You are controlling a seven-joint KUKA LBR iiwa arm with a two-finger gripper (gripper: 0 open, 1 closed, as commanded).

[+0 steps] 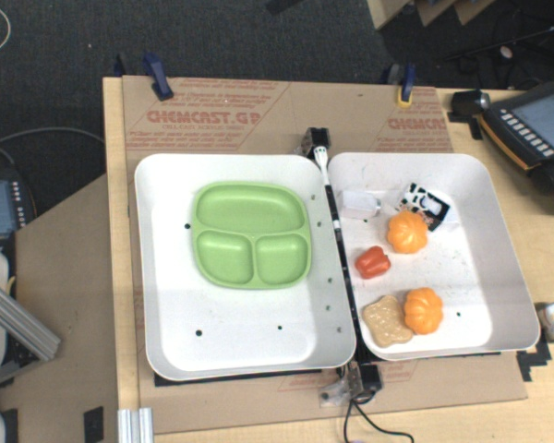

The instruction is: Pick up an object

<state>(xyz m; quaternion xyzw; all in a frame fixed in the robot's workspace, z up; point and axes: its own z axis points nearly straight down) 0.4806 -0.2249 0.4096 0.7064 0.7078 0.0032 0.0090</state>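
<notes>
The right white bin (pixel 499 247) holds several small objects. An orange pumpkin-like piece (pixel 407 233) lies near the middle, with a black-and-white toy (pixel 425 203) just behind it. A small clear or white item (pixel 360 201) rests at the bin's back left. A red pepper-like piece (pixel 373 262) lies left of centre. Toward the front sit a second orange piece (pixel 423 309) and a tan cookie-shaped piece (pixel 386 321), touching each other.
The left white bin (pixel 157 275) holds a green three-compartment plate (pixel 252 234). Both bins rest on a brown board (pixel 212 109) held by blue and yellow clamps. A tablet-like device (pixel 526 132) lies at the right edge.
</notes>
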